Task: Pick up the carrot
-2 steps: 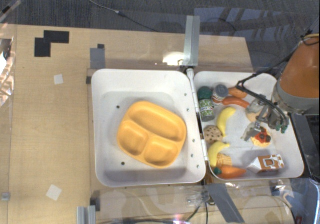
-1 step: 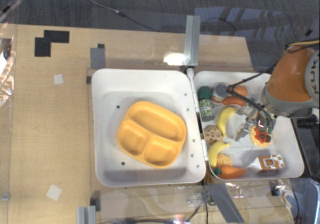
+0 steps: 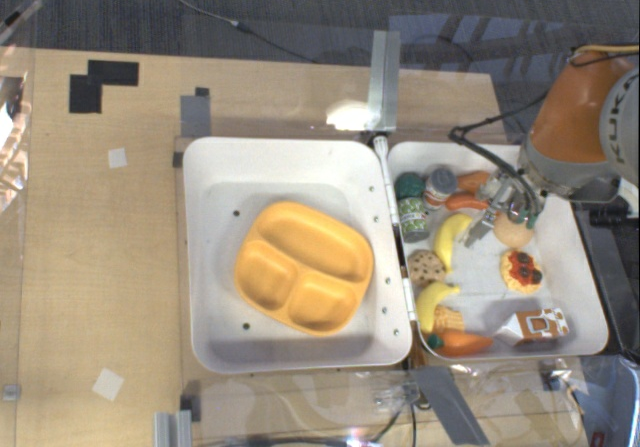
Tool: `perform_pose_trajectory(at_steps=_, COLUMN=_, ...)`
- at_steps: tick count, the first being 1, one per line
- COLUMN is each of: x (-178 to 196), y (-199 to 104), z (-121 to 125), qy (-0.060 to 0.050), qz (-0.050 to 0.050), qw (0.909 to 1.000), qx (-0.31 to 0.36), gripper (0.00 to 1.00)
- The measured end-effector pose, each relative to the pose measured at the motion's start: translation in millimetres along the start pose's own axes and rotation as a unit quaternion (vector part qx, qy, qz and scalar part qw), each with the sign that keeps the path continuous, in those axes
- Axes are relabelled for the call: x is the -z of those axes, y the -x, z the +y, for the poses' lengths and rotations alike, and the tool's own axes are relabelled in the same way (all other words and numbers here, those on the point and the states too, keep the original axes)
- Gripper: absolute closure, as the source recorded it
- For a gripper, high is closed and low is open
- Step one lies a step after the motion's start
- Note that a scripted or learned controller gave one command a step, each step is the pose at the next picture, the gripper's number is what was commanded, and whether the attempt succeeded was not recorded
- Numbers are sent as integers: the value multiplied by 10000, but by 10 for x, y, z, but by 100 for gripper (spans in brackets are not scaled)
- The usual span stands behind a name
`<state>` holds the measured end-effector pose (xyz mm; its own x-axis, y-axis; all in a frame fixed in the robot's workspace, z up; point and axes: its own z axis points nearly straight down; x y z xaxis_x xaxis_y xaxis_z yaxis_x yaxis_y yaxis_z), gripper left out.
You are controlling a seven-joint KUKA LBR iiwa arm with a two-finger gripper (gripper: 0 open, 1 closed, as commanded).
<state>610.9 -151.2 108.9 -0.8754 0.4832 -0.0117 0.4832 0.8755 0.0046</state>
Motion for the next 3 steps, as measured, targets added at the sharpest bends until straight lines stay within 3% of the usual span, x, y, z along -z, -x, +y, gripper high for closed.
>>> perform_pose_trajectory(at_steps=1, x=-171, y=2, z=17, qy=10, qz=-32, qw=9990, qx=-439, gripper=0)
perform_pose_trajectory(at_steps=2, x=-187, y=-529, z=120, qy=0, qz=-2, qw=9976, qx=-698, gripper=0)
perform_pose_trajectory(at_steps=3, x=-58, y=-504, z=143, qy=21, qz=-37, qw=9978, qx=-668, gripper=100)
